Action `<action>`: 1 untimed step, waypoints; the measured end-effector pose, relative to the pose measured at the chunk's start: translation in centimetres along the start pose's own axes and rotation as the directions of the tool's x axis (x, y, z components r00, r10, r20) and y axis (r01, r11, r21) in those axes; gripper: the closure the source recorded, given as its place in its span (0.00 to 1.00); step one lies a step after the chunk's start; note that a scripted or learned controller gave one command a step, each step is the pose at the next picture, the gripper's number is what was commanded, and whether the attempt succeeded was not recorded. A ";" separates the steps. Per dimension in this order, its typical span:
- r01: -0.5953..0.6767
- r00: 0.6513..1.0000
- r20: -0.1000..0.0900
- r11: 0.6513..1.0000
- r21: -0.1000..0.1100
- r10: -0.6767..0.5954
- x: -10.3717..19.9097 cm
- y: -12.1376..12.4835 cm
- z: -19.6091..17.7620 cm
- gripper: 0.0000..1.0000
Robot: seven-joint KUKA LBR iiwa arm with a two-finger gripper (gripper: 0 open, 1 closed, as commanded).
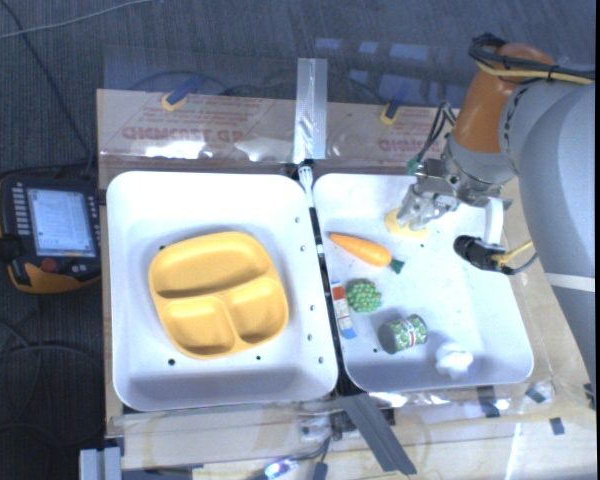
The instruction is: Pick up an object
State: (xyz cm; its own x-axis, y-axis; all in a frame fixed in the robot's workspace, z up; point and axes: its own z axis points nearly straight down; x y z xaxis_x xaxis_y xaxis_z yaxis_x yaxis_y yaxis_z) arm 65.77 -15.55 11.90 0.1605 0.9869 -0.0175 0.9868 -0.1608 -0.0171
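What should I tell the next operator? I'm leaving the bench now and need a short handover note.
Gripper: low in the right white bin, at its far side, over a small pale yellow object; grasp state unclear.
Right bin: orange toy carrot, green knobbly ball, green tin can on its side, small white lump, slim red, white and blue item by the divider.
Left white bin: yellow compartment tray.
Done: nothing visibly lifted.
Left: grasp and raise one object.

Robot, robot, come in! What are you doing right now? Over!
Gripper down in right bin, over a yellow thing at the far side. Grab not confirmed. Carrot, broccoli, can lie nearer, apart.
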 end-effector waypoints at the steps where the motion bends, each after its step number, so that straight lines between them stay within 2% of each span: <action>1: 0.000 1.000 0.001 1.000 0.000 0.000 0.0 0.0 0.0 0.00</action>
State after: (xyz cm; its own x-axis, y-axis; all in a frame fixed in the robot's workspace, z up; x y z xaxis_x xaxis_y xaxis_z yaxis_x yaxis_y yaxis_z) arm 65.76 -15.55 11.89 0.1603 0.9869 -0.0183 0.9869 -0.1606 -0.0169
